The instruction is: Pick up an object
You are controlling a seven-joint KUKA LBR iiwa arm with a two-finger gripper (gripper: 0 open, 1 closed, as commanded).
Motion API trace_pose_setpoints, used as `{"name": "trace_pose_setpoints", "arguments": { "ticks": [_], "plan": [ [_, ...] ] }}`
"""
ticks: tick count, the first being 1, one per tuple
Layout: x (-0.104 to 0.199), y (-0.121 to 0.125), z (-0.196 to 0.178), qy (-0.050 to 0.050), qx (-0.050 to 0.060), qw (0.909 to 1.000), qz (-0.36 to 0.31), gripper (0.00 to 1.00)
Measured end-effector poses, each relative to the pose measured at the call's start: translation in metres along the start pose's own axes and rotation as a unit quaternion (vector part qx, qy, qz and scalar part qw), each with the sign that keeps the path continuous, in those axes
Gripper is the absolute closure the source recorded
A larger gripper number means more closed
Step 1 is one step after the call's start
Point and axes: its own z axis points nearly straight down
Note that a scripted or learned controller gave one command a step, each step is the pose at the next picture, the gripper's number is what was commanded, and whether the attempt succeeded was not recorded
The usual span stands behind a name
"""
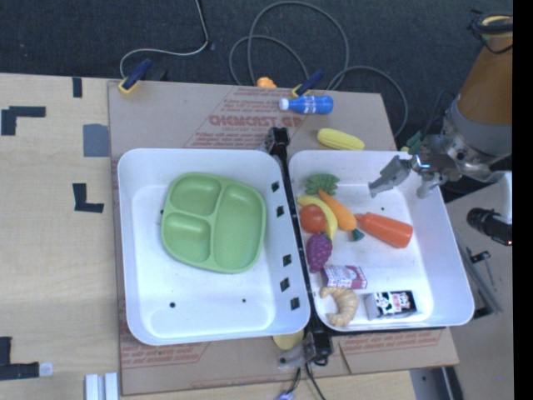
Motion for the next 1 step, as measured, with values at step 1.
{"name": "trace_pose_setpoints", "arguments": {
  "ticks": [1],
  "plan": [
    [-0.0280, -0.0106, 0.0750, 0.000, 0.004, 1.0000, 0.002, 0.00]
  ]
}}
